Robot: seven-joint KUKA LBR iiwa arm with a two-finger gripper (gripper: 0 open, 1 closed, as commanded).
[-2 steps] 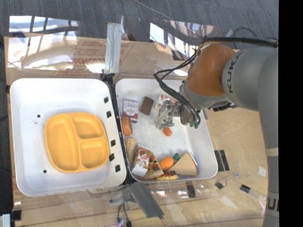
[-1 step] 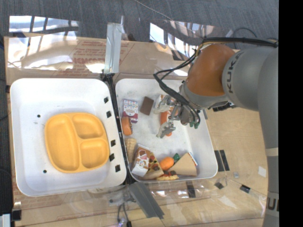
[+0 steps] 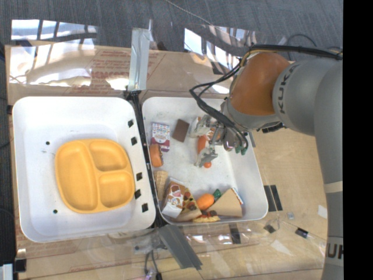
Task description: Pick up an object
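On the bench, the right bin (image 3: pixel 250 174) is all toy food; our gripper (image 3: pixel 208 152) hangs over an orange carrot-ish piece (image 3: pixel 201 143), fingers slightly apart, nothing held.

Grey arm (image 3: pixel 315 98) reaches in from right, orange band above wrist bent down; gripper (image 3: pixel 207 150) hangs low w/ tips near right bin's centre, prob. just above floor.

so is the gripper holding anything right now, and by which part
It cannot be told. The gripper is low in the right bin, right by a small orange piece, but the view does not show anything clearly between its fingers.
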